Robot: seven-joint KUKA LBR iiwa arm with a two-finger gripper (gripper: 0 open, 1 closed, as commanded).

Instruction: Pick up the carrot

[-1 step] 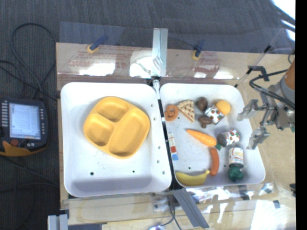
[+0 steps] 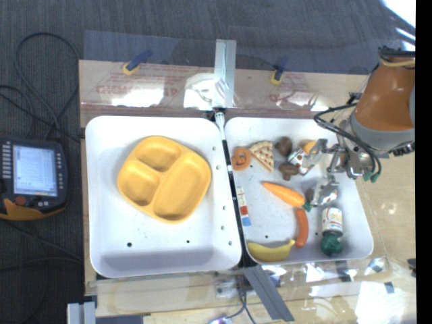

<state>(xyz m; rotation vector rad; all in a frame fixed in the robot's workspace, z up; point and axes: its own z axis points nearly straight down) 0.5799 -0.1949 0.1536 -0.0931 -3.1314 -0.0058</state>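
Note:
The carrot (image 2: 283, 193) lies in the middle of the right bin (image 2: 358, 245), orange, with its green tip pointing to the lower right. My gripper (image 2: 316, 175) hangs over the bin's right half, just up and right of the carrot's green end. Its two metal fingers are spread apart, one finger (image 2: 302, 159) by the brown pieces and the other lower, near the bottle top. It is open and nothing sits between the fingers. The carrot is not touched.
Around the carrot lie an orange ring (image 2: 241, 158), a waffle wedge (image 2: 263, 155), brown pieces (image 2: 284, 145), a red sausage (image 2: 301, 227), a banana (image 2: 271, 250) and a green-capped bottle (image 2: 331, 228). The left bin (image 2: 101, 248) holds a yellow divided plate (image 2: 164, 177).

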